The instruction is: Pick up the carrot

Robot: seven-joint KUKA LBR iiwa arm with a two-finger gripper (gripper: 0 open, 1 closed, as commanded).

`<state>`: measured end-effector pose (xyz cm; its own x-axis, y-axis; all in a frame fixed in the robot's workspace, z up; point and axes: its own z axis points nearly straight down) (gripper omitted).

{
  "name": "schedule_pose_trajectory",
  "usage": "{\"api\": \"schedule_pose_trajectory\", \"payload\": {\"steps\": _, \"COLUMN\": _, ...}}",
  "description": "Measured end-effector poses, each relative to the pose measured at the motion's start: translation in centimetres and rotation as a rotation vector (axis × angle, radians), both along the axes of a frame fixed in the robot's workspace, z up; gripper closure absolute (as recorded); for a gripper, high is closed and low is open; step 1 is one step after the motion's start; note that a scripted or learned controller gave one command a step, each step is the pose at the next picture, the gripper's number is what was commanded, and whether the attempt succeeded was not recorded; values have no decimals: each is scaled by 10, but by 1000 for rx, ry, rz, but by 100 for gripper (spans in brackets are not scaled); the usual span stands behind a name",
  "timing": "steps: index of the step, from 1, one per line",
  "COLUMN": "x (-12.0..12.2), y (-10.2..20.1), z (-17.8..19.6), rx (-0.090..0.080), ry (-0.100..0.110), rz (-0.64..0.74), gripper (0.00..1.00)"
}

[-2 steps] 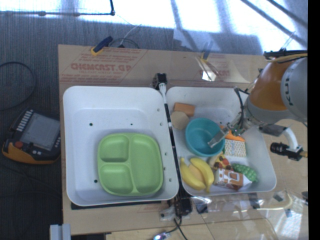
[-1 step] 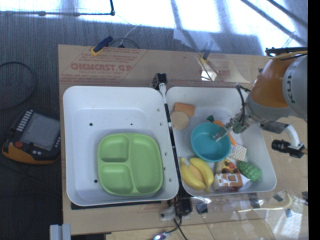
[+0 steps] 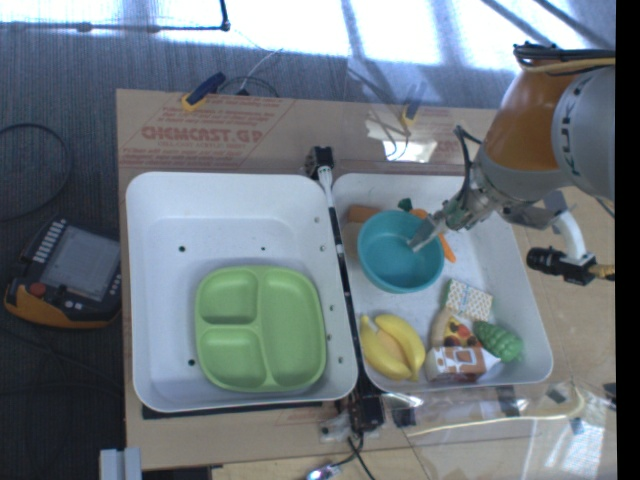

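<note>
A brown bench (image 3: 200, 133) printed with red lettering stands on dark grey carpet, with bright window light falling across the top of the scene. Two shallow white bins sit side by side on it. The left bin (image 3: 160, 218) holds a green divided plate (image 3: 262, 328) near its front edge. The right bin (image 3: 510, 298) is crowded: a blue bowl (image 3: 398, 258) sits toward its back edge, bananas (image 3: 392, 346) lie at its front left corner, and a toy pizza slice (image 3: 458, 343) and a green vegetable toy (image 3: 500, 340) lie along its front right.

The carrot (image 3: 448, 248) lies just behind and right of the bowl, mostly hidden, with an orange tip showing at the bowl's right rim.

The grey and orange arm reaches in from the right. Its gripper (image 3: 432, 232) points down over the bowl's right rim, close above the carrot. Whether its claw is apart or together cannot be told.
</note>
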<state>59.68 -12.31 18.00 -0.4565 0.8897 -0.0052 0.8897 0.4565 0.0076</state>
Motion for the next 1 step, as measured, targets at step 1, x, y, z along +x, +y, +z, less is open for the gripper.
{"api": "schedule_pose_trajectory", "payload": {"steps": 1, "x": 65, "y": 64, "z": 48, "rx": -1, "ry": 4, "rz": 136, "gripper": 100}}
